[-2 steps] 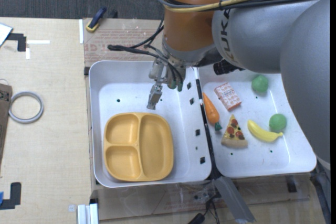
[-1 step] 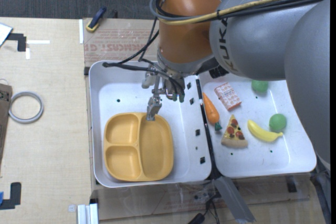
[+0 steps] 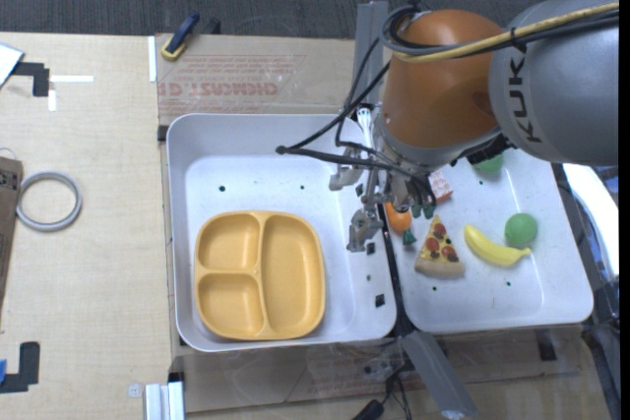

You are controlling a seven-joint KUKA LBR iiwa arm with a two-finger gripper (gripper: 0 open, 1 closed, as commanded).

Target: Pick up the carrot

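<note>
Yellow divided plate [image 3: 261, 273] sits in the left bin [image 3: 187, 231], nearest the camera. At the rim between both bins, the jaws [image 3: 379, 211] hang low, beside the carrot [image 3: 399, 216]; whether they are spread or pinching cannot be told. Pizza slice [image 3: 439, 249], banana [image 3: 495, 247] and green ball [image 3: 521, 229] lie in the right bin [image 3: 551, 300].

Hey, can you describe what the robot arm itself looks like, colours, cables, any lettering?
The arm is smooth grey with a broad, rounded orange band above the wrist. Black KUKA lettering runs down the grey casing. A yellow and black cable lies across the top, and thin black wires trail off it. The end effector is small, metallic grey.
</note>
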